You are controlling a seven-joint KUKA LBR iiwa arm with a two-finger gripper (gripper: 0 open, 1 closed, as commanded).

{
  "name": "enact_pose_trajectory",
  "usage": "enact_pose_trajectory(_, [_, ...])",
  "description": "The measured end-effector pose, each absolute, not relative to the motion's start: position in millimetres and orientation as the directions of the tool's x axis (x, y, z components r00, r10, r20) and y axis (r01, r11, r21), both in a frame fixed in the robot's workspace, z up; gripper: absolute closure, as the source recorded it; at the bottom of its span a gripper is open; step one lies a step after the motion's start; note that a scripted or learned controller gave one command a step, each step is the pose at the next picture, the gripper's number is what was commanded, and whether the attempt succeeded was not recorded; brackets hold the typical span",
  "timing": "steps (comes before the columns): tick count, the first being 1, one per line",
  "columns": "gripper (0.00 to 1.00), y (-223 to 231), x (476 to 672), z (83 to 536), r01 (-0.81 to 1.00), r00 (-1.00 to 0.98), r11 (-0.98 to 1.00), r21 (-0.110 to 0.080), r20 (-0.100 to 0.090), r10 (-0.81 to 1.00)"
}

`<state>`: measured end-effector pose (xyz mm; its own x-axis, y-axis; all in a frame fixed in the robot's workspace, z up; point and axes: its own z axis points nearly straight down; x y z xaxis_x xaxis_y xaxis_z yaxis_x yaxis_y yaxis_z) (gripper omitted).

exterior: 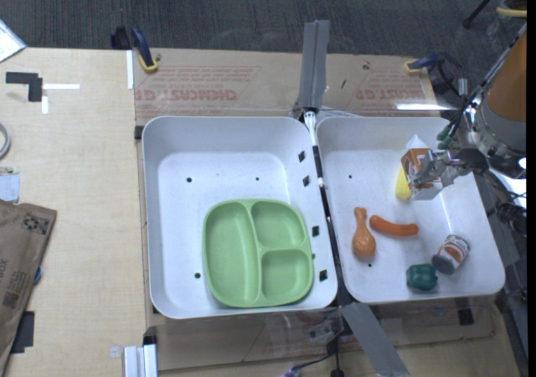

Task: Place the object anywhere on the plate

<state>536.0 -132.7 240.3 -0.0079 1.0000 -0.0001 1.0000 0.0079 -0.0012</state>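
Note:
A green divided plate (255,252) lies in the left bin (167,199), toward its front. My gripper (429,178) is low over the upper right part of the right bin (368,145). It is right against a small orange-and-white carton (413,162) and a yellow item (403,188) just left of it. Whether it touches or holds either one is hidden by the wrist. The arm reaches in from the right edge.
The right bin also holds an orange gourd-shaped toy (363,235), an orange sausage-like piece (394,228), a small tipped can (452,254) and a green pepper toy (422,277). A grey divider post (315,65) stands between the bins at the back.

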Motion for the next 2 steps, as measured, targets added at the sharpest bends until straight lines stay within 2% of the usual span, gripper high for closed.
enact_pose_trajectory(1, [1.00,-73.0,540.4,190.5,0.967,-0.254,0.254,-0.004,0.001,0.967])
enact_pose_trajectory(2, [1.00,-10.1,535.8,190.7,0.964,-0.266,0.266,-0.003,0.000,0.964])
